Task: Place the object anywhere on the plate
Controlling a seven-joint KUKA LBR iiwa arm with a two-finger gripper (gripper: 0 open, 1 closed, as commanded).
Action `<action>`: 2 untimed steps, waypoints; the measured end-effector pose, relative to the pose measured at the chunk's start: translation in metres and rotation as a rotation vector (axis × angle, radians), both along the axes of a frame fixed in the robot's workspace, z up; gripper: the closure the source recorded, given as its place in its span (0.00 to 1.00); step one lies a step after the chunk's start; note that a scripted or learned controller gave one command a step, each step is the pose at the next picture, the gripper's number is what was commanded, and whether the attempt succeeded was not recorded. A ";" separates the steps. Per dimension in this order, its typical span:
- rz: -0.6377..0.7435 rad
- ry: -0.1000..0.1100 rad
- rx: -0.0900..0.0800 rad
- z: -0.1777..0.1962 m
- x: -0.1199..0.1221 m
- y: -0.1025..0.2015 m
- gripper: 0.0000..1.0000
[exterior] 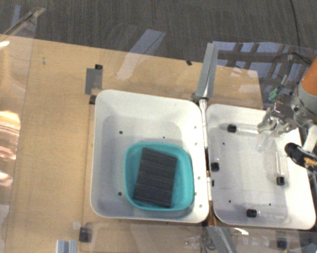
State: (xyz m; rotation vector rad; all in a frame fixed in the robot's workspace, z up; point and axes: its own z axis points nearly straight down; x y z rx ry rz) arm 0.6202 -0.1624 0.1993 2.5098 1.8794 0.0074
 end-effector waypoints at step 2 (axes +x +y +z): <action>0.137 0.003 0.002 -0.015 -0.089 0.141 1.00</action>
